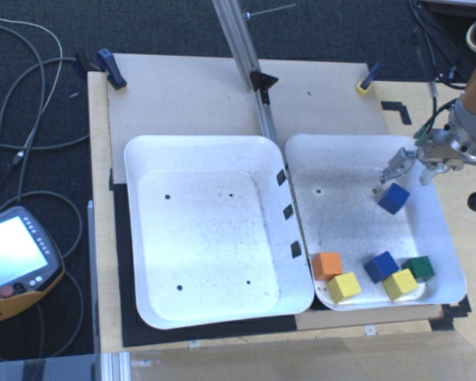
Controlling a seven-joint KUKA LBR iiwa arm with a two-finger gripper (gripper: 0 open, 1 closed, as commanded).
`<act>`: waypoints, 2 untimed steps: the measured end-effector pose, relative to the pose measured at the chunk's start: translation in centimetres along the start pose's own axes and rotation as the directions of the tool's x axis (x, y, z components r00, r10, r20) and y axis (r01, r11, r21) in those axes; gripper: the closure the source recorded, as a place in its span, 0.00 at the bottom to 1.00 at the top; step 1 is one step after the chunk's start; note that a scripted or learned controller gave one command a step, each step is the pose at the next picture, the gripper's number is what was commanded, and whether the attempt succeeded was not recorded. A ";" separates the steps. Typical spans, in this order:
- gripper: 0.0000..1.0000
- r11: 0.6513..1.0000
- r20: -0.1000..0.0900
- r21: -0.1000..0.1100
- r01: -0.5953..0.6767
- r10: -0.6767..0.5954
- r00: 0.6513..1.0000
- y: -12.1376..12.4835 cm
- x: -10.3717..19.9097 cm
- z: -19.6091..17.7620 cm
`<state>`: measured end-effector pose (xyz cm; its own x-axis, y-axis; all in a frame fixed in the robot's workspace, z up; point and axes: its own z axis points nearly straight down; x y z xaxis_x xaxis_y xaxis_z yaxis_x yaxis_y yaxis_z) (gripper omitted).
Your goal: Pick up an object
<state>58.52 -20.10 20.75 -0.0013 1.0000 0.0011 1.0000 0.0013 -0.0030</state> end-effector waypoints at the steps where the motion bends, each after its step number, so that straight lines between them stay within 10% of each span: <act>1: 0.00 1.000 -0.003 0.007 -0.003 0.003 1.000 -3.5 -1.5 11.3; 2: 0.00 1.000 -0.005 0.004 0.002 -0.002 1.000 -9.1 5.0 10.9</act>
